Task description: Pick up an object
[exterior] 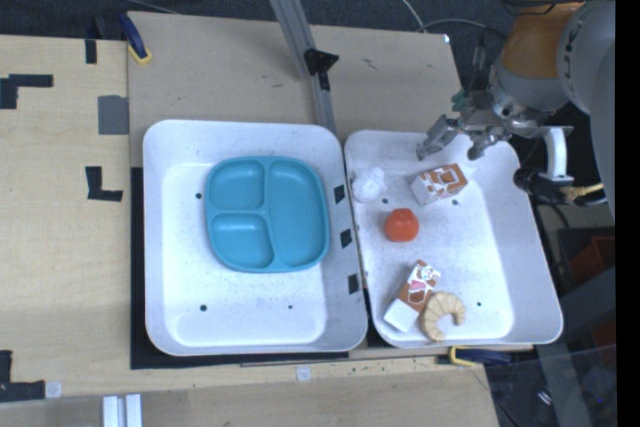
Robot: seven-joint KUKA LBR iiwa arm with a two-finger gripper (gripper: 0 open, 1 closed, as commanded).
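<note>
Nearest in the right bin point(520, 245) lie a croissant point(443, 312) touching a small carton point(413, 293); beyond them a red tomato point(402, 225), then a clear crumpled wrapper point(369, 183) and a brown-and-white box point(440, 183). At the far rim the hand point(459, 141) hovers just above that box, fingers spread apart, gripping nothing. Nothing is lifted yet; descent, closing and lifting remain.

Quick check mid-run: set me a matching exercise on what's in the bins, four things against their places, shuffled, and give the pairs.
Things:
1. blue divided plate
2. red tomato
3. croissant
4. gripper

Places:
A. near corner of the right bin
B. far edge of the right bin, above a small carton
C. middle of the left bin
D. middle of the right bin

Pairs: 1-C, 2-D, 3-A, 4-B.
</note>
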